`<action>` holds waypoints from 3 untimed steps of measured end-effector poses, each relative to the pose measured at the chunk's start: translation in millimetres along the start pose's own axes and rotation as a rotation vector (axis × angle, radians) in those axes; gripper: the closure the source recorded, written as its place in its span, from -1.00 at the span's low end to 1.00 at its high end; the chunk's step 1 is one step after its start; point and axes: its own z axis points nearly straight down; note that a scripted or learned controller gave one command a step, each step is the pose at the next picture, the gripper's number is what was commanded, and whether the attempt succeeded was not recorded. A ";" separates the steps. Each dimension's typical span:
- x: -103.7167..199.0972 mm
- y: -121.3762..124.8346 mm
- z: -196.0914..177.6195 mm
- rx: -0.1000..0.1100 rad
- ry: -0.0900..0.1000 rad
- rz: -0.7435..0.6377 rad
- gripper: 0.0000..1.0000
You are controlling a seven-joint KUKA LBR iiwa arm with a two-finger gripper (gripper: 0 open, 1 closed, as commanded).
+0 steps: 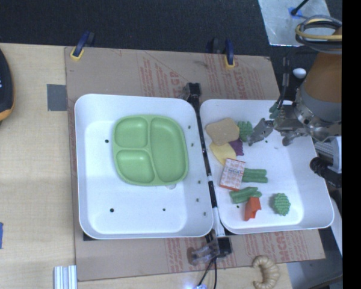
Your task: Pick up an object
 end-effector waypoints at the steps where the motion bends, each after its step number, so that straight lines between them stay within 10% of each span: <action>1: -4.5 -25.9 131.1 -0.008 -0.004 0.002 -1.00; 2: 25.8 30.3 123.2 -0.009 -0.003 -0.004 -1.00; 3: 23.1 -59.9 67.0 0.003 0.001 0.003 -1.00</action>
